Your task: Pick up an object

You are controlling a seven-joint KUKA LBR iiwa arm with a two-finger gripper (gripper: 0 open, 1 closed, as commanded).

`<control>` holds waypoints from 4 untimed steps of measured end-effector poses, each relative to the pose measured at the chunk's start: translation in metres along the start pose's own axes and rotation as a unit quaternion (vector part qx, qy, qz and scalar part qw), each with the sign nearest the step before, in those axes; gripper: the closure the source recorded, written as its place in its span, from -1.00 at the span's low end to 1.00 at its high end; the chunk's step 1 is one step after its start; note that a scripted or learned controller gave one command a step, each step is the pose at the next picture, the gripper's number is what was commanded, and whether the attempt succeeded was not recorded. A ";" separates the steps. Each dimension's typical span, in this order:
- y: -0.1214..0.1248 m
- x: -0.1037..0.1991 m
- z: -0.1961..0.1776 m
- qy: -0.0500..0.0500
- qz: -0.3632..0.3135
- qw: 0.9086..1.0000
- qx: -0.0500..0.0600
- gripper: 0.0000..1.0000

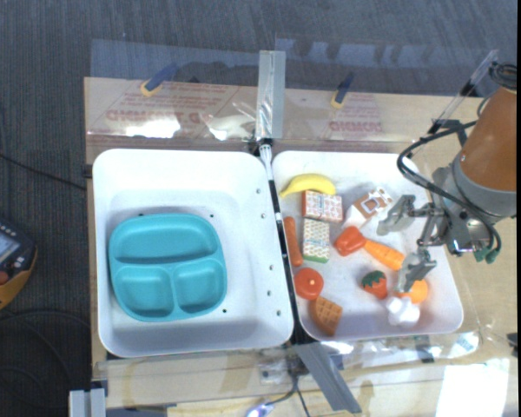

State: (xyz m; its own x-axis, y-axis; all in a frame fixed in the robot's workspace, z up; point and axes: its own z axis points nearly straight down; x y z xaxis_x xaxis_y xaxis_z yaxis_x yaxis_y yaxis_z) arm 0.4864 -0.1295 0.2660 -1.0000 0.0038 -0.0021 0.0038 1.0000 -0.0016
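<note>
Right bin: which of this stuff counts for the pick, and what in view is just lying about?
For the job:
tool over the right bin
banana
two printed blocks
carrot
tomato
waffle
strawberry

Lying about:
teal tray in the left bin
pendant on the floor

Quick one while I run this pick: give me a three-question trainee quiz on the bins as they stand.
1. True or false: the teal tray lies in the left bin.
2. Which lies nearest the right bin's far left corner? A) banana B) waffle C) tomato
3. Fill in: the gripper hovers over the ___ bin.

Key: 1 true; 2 A; 3 right.
</note>
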 end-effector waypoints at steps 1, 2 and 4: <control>-0.005 -0.056 0.155 0.000 0.097 0.995 -0.001 -1.00; 0.012 -0.141 0.172 0.005 0.081 0.997 0.003 -1.00; 0.014 -0.141 0.163 0.006 0.080 0.997 0.004 -1.00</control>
State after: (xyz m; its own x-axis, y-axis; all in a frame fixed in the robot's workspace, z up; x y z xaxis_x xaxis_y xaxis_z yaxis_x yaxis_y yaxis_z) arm 0.6274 -0.1165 0.1032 -0.9865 0.1637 0.0090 0.1636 0.9865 -0.0097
